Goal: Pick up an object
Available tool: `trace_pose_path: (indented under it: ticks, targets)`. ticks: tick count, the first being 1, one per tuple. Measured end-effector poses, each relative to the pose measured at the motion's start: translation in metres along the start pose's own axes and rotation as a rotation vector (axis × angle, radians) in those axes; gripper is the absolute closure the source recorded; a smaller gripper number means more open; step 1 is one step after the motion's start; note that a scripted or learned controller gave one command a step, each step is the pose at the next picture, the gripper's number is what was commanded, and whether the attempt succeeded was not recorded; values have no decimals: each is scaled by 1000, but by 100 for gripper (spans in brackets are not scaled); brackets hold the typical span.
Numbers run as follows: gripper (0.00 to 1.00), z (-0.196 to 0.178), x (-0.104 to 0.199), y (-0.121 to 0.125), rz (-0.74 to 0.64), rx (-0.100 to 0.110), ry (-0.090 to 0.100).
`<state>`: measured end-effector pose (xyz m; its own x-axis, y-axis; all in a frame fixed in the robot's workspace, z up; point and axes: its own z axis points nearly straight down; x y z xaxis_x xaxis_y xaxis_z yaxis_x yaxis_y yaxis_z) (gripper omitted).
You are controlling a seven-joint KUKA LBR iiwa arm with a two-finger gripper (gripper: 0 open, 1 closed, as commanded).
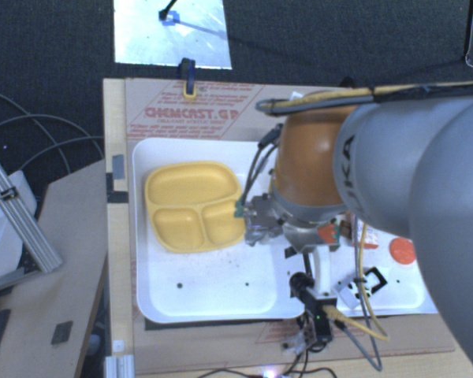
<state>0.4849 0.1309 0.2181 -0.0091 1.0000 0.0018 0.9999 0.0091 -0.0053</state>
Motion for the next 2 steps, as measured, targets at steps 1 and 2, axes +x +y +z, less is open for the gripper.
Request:
trace_pose_path:
  ticks: [1,2]
  targets:
    - [100,-8,-68,43,13,-9,-5]
    - [0,-7,-64,41,7,-7,-2]
